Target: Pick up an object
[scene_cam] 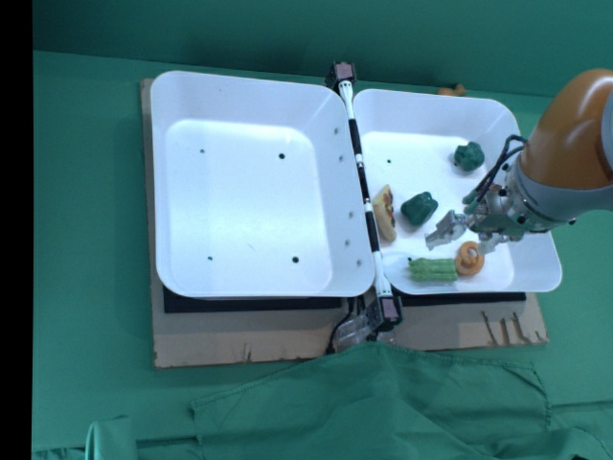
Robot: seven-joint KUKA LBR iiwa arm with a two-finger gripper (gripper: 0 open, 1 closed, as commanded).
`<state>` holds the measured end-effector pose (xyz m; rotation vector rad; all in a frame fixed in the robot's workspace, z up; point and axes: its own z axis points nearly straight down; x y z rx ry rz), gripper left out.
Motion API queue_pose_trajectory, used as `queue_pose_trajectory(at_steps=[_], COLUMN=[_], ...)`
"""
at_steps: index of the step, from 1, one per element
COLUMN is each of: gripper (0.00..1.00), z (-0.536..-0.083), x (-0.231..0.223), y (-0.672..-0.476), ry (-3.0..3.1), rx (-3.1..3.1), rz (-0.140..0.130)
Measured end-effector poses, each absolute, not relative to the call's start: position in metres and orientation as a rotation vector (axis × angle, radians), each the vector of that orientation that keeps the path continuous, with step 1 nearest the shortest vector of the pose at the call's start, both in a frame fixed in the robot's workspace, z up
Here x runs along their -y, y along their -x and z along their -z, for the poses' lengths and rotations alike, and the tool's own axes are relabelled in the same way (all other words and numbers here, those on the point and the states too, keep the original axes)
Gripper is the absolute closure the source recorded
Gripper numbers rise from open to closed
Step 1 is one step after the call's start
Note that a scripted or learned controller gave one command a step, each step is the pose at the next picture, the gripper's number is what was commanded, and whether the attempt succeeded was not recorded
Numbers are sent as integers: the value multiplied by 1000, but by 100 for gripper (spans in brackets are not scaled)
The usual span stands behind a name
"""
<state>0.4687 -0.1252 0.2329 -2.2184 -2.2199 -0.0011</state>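
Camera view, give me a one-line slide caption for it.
KUKA arm's gripper hovers in the right bin near an orange ring, green stalk, two dark green pieces and a hot dog.

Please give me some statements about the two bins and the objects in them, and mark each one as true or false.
1. All the objects lie in the right bin. True.
2. The hot dog lies at the far right side of its bin. False: it lies at the left side, next to the divider between the bins.
3. The orange ring lies beside the light green vegetable. True.
4. The gripper is above the left bin. False: it is above the right bin, near the orange ring.
5. Two dark green objects lie in the right bin, one farther back than the other. True.
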Motion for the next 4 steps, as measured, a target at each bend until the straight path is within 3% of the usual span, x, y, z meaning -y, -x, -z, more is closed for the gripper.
queue_pose_trajectory(at_steps=[1, 2, 3, 4], gripper=[0, 0, 0, 0], z=[-179, -182, -187, -186], x=[167, 189, 143, 92], y=[-512, -586, -545, -622], ry=[2229, 2230, 2228, 2223], rx=[2217, 2229, 2224, 2231], rz=[3, 7, 2, 7])
